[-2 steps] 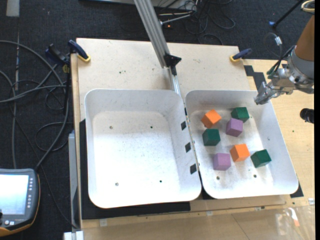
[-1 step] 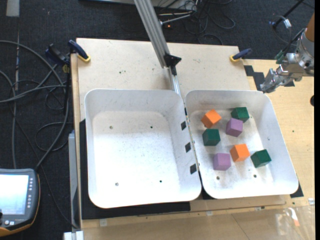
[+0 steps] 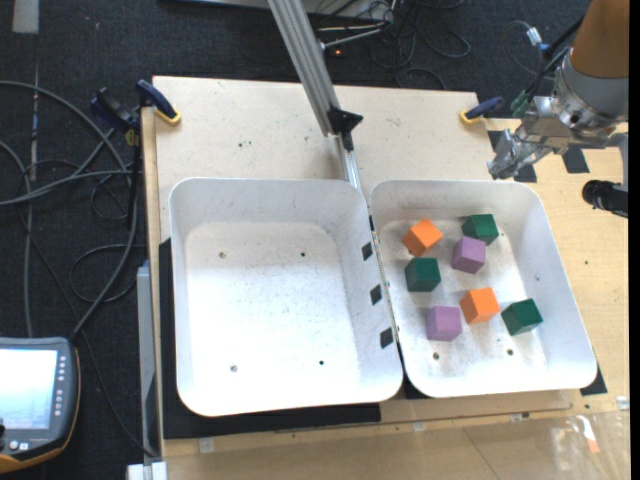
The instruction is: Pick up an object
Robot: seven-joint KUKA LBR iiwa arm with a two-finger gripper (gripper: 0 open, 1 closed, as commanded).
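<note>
Jaws' state impossible to tell, gripper [image 3: 508,160] hovering beyond right bin's [image 3: 560,313] far rim, left bin [image 3: 200,268] beside it, inside right bin 3 green cubes [image 3: 422,274], 2 purple cubes [image 3: 468,255], 2 orange cubes [image 3: 423,236], loosely clustered.

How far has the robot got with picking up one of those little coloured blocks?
Nothing looks done yet. All seven cubes, such as the orange cube and the purple cube, lie loose in the right bin. The gripper hangs above the bench beyond that bin's far right corner, with no cube in it. Left to do: move over a cube, lower, close and lift.
</note>
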